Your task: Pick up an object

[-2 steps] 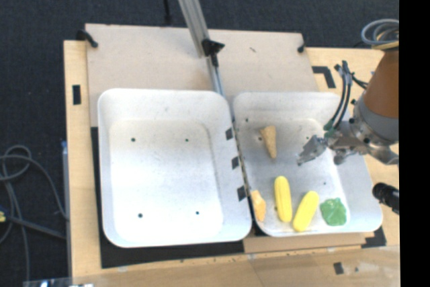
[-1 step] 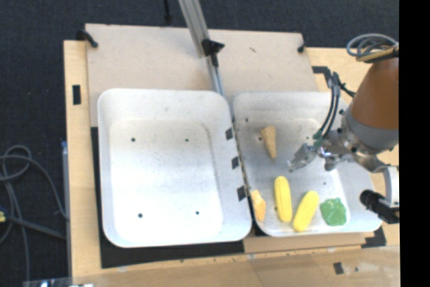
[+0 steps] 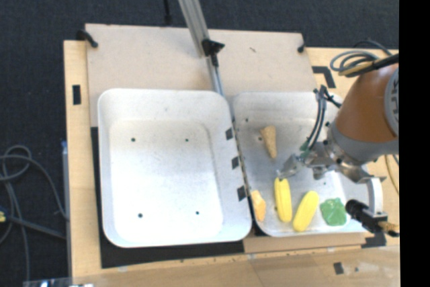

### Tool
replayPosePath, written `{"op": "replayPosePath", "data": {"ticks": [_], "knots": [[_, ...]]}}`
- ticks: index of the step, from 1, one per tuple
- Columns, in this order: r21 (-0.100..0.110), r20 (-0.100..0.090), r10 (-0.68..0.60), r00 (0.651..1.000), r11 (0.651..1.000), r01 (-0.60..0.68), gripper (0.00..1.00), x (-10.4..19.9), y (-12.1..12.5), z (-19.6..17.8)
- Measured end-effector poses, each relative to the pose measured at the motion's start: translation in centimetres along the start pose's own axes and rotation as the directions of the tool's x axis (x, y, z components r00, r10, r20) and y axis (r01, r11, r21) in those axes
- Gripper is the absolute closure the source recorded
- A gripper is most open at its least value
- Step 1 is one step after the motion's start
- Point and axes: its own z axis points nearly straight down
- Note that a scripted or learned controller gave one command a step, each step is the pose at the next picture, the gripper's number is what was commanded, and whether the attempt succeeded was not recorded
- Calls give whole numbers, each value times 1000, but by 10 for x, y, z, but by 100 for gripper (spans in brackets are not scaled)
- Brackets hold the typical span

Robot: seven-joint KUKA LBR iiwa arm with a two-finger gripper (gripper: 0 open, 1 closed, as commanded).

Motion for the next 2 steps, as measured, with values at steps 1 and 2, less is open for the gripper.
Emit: {"op": "replayPosePath", "data": {"ticks": [1, 2], "knots": [[-10, 1, 5, 1000, 1000, -5, 100, -1, 3, -14], [-12, 1, -6, 1000, 1000, 6, 100, 4, 3, -76]]}}
